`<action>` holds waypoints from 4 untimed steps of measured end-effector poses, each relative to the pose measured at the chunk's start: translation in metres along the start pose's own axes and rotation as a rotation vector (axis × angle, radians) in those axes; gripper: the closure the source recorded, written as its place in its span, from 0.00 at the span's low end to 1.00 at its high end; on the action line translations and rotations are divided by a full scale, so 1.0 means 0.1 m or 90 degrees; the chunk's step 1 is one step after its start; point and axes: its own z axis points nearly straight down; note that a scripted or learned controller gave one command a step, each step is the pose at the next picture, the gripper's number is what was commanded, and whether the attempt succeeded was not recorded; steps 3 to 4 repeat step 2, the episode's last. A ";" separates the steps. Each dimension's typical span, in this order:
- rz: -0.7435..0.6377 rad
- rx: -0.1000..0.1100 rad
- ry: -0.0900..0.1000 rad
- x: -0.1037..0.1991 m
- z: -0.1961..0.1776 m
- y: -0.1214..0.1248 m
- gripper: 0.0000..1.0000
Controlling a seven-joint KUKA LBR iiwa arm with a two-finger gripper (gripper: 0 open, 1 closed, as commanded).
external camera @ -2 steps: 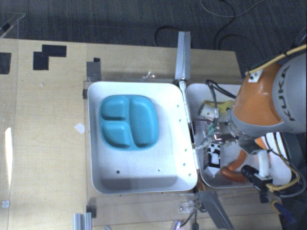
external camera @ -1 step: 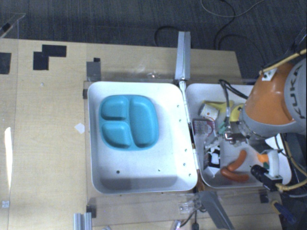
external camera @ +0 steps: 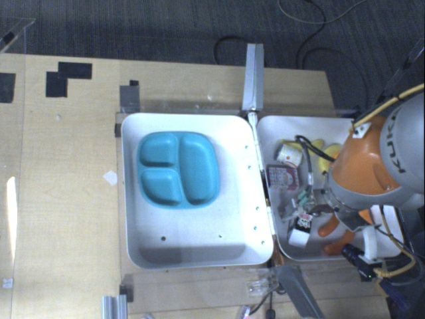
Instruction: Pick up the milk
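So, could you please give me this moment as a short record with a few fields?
left bin: holds a blue divided plate, lying flat toward the bin's far side
right bin: cluttered with small items, among them a small white carton-like item near the far edge, something yellow and something orange
arm: reaches in from the right, over the right bin
pincer: low among the clutter; grasp cannot be judged
milk: cannot be identified with certainty
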 end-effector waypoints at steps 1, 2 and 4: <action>0.000 -0.003 0.000 0.00 -0.11 0.02 1.00; 0.119 0.001 0.000 0.43 -0.99 0.04 1.00; 0.119 0.001 0.000 0.43 -0.99 0.04 1.00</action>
